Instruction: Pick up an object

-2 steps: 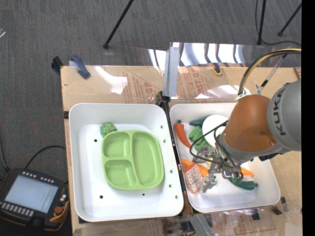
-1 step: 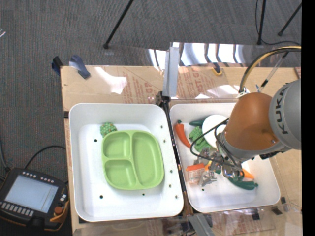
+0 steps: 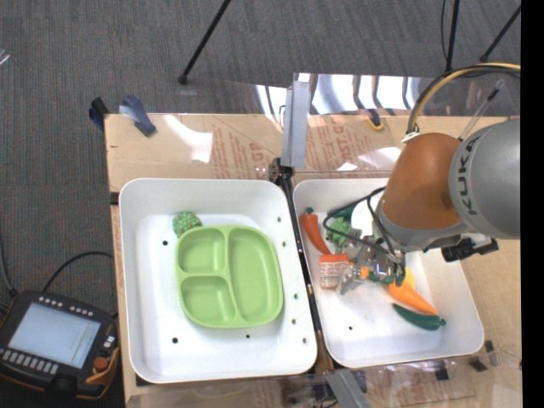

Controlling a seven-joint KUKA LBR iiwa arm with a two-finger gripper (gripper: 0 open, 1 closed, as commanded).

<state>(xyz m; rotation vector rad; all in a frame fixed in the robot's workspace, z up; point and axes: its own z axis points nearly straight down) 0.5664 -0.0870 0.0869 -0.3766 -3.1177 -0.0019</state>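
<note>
Arm (image 3: 442, 189) hides right bin's (image 3: 459, 330) upper contents.

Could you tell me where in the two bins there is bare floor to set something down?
In the left bin, bare strips run around the green divided plate, widest along the front wall; the small green item takes its back-left corner. The right bin is crowded mid-floor around the gripper, small can and vegetables; its front-left floor, ahead of the can, is bare.

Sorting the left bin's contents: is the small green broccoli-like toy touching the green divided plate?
Touching, as far as the camera view shows: the green toy sits at the green divided plate's upper-left corner with no white gap between them.
</note>
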